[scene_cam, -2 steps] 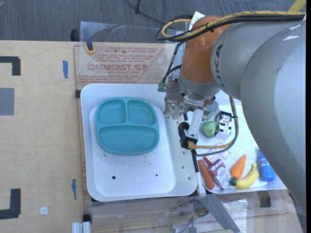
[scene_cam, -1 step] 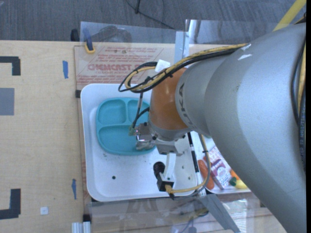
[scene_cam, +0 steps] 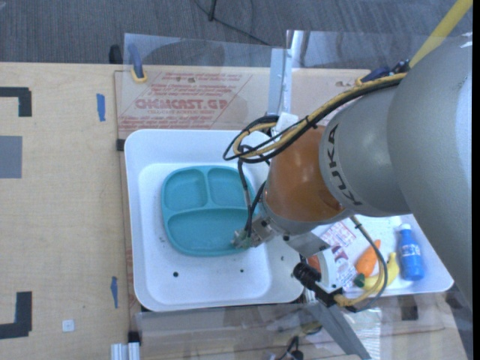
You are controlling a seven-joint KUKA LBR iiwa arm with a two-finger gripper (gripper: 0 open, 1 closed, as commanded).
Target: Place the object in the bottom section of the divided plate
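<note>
Hand low over the plate's big section, its grip hidden from us.

We see the hand (scene_cam: 244, 238) poised at the right edge of the teal divided plate (scene_cam: 201, 210), just over the large bottom section, which we judge is where a release belongs. We cannot tell its grip or whether it carries the object; the bulky grey and orange arm (scene_cam: 360, 156) covers it. The plate looks like smooth moulded plastic with rounded ridges, lying flat in the left white bin (scene_cam: 150, 276). The right bin (scene_cam: 439, 280) holds a blue bottle (scene_cam: 409, 252), a carrot-like toy (scene_cam: 366, 261) and a printed packet (scene_cam: 341, 240).
</note>
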